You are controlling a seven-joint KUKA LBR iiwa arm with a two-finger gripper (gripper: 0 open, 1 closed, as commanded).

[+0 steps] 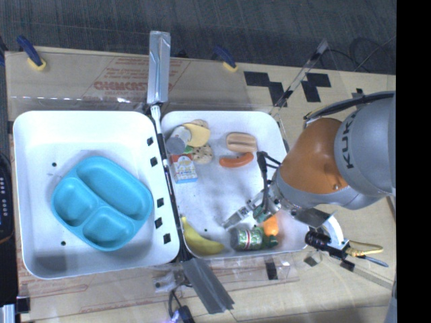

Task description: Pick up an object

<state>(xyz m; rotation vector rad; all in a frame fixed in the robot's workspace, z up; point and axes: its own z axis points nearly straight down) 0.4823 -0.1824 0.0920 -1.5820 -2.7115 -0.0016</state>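
My gripper [250, 212] hangs low over the front of the right bin [214, 192], reaching in from the right. Just below it lies a green can [250, 238] on its side, with a small orange piece [271, 227] beside it under the wrist. A yellow banana [199, 241] lies at the bin's front left corner. Farther back are a red sausage [236, 160], a brown bun [241, 141], a yellow cheese slice [196, 134], a cookie [201, 155] and a small carton [184, 169]. I see nothing held in the gripper.
The left bin [34, 153] holds a blue divided tray [101, 202]. A raised divider [161, 173] separates the two bins. The grey and orange arm [323, 167] covers the right bin's right wall. Bare floor shows in the right bin's middle.
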